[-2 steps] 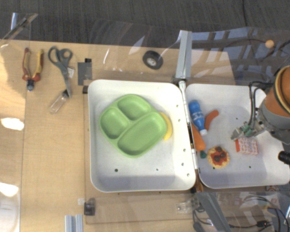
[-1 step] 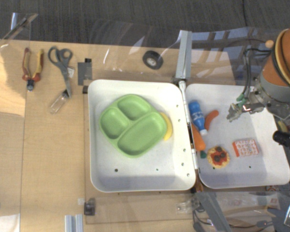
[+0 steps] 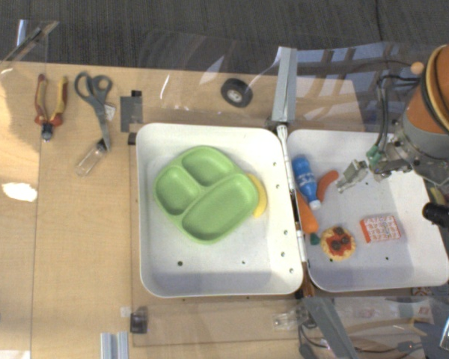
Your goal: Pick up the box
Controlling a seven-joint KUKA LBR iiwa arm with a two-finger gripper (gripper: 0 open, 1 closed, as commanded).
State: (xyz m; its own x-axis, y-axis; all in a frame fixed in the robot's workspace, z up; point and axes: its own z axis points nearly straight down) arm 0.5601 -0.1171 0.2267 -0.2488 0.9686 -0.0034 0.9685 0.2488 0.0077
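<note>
We see the box (image 3: 379, 229) lying flat at lower right of the right bin (image 3: 426, 275), apart from the toys along its left wall. Our gripper (image 3: 352, 176) hovers above and left of it, fingers spread and empty, presumably positioning for a descent.

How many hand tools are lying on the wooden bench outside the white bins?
2. Red-handled pliers lie at the far left, and grey-handled scissors lie just right of them. Both are left of the green divided plate's bin.
</note>
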